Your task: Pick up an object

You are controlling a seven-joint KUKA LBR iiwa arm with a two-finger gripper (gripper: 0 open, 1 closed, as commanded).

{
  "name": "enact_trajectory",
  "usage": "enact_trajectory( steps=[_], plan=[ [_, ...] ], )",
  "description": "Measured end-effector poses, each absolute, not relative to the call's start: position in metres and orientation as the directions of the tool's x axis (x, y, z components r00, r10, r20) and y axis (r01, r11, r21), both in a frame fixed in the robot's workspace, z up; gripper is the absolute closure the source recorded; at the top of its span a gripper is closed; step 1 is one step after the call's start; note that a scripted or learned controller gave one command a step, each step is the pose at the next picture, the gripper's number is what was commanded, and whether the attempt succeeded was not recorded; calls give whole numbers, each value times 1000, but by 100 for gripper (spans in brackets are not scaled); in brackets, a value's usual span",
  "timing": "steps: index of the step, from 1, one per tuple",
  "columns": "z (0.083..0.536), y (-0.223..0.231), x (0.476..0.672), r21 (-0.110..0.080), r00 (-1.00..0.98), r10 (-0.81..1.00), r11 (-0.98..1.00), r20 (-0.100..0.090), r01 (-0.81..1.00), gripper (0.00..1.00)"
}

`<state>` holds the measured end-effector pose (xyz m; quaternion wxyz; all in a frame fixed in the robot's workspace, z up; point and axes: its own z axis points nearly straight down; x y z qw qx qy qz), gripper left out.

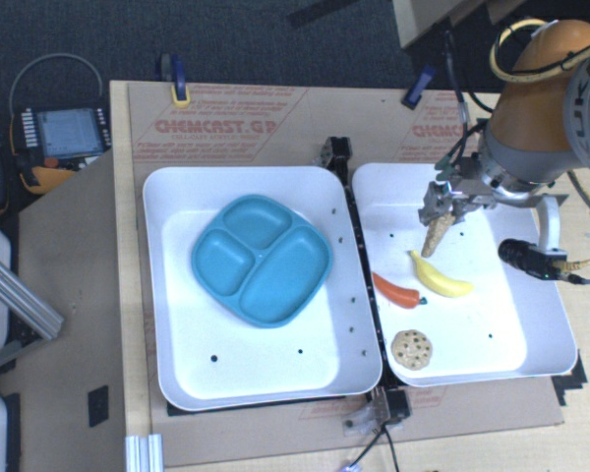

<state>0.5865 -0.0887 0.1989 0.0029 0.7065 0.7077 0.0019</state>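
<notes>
Right bin (531, 357), one banana (441, 276), one cookie (411, 348)

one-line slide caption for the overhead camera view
Gripper holds a tan cone above the right bin, over banana, chili and cookie.

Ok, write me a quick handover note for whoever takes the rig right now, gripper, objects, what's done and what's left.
Gripper: above the right bin, holding a tan cone-shaped object between its fingers.
In the right bin: banana, red-orange pepper-like toy, cookie.
Left bin: blue divided plate.
Done: cone appears grasped, whether fully lifted is unclear.
Left: confirm the lift holds.
</notes>
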Motion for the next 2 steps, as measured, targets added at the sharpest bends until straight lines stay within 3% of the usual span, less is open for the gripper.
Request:
enact_trajectory(
  steps=[1, 2],
  plan=[
    [253, -89, 588, 8, -2, 1000, 2, -2, 1000, 100],
    [245, -44, 595, 2, -5, 1000, 5, 1, 1000, 100]
  ],
)
